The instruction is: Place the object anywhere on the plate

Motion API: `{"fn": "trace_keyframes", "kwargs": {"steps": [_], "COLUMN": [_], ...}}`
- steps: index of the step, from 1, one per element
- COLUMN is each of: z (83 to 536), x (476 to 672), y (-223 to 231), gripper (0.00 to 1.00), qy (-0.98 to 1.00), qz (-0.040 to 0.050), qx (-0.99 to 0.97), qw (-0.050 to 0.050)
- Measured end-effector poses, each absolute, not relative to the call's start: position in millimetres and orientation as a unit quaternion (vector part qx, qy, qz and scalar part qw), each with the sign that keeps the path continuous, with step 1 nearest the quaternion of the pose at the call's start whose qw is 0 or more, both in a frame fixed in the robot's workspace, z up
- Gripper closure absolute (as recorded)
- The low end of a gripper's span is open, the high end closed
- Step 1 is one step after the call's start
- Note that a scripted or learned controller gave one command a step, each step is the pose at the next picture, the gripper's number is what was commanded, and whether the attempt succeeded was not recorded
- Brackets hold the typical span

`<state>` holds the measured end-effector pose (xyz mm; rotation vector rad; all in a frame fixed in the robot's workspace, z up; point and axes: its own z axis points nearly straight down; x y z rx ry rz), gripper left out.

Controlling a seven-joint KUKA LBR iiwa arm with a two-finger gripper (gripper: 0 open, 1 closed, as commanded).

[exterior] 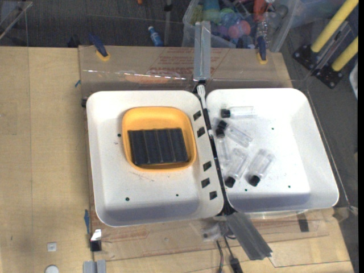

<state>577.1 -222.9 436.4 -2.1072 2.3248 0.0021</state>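
An orange square plate (156, 114) lies in the left bin (114, 192), slightly left of the bin's middle. A black ribbed slab (157, 147) rests flat on the plate, covering its lower half. The right bin (298, 152) holds several clear vials with black caps: one (238, 112) near the back, one (234, 134) below it, and a loose cluster (259, 166) toward the front left.
A raised divider with black tabs (206, 152) runs between the two bins. Behind the bench stands a clear box of coloured toys (239, 10). Yellow tubes (341, 21) lean at the back right. Bare wooden bench top (40, 152) lies left of the bins.
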Motion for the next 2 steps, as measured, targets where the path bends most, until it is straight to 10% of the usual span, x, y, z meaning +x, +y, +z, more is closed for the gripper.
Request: {"fn": "trace_keyframes", "kwargs": {"steps": [2], "z": [447.3], "x": [554.7], "y": [-223.4], "gripper": [1.0], "qy": [0.64], "qz": [-0.0001], "qx": [-0.768], "qw": [0.004]}}
